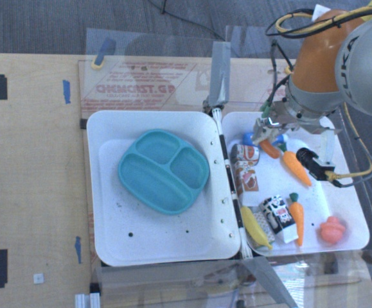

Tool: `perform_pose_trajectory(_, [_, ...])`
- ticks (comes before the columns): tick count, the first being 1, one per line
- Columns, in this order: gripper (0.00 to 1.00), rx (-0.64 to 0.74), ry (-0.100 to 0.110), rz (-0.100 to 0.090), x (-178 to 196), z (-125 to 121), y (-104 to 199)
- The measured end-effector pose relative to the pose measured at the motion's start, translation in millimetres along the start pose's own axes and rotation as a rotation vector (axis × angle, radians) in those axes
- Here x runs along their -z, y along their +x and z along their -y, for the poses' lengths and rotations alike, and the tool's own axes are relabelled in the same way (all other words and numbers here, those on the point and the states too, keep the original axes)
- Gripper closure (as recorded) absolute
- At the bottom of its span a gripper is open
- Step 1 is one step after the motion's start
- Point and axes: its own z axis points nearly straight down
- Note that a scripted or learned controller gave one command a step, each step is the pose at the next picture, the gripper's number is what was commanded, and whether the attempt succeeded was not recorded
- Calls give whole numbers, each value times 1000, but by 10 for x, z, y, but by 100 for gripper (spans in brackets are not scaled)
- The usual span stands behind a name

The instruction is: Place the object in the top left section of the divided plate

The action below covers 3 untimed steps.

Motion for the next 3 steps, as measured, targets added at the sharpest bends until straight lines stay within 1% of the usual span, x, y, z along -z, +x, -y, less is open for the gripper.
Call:
perform_pose_trajectory(1, [100,447,-6,1,8,-508,501])
perform_pose_trajectory(2, [100,830,-3,-1,10,-356,1288])
perform_pose_trajectory(3, [100,934,-7,1,-386,-601,1865])
